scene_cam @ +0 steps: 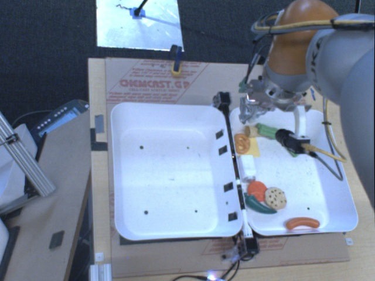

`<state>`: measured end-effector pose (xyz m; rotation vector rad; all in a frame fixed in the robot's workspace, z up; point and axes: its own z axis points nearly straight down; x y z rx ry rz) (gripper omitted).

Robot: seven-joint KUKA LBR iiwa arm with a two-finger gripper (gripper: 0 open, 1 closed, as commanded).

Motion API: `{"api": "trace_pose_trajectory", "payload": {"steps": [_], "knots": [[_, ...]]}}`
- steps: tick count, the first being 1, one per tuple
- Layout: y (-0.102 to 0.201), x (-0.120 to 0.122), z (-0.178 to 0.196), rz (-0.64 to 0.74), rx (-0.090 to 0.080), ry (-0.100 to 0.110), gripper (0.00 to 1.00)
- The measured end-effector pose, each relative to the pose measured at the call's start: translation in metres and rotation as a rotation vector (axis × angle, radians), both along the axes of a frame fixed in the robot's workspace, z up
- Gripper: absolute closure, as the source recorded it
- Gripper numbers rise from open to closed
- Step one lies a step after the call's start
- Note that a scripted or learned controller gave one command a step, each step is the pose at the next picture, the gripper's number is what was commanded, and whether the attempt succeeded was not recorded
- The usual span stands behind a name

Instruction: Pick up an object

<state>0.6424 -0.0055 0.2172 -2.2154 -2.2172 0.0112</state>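
Hand (248, 115) above pretzel (242, 143) in right bin (345, 206)

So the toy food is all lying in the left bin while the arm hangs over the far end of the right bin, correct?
Not quite. The camera view shows the toy food, such as the cookie and the sausage, lying in the right bin, not the left bin. The arm does hang over the right bin's far end.

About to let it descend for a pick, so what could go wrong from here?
The gripper hovers at the right bin's far-left corner, so it might hit the bin wall or the divider. The pretzel lies on the yellow slice, so a grasp may catch both or slip.
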Motion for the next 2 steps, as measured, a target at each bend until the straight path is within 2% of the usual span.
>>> {"api": "trace_pose_trajectory", "payload": {"steps": [1, 2], "knots": [[0.035, 0.009, 0.199, 0.008, 0.002, -0.031, 1.00], [0.075, -0.016, 0.086, 0.008, 0.001, -0.001, 1.00]]}}
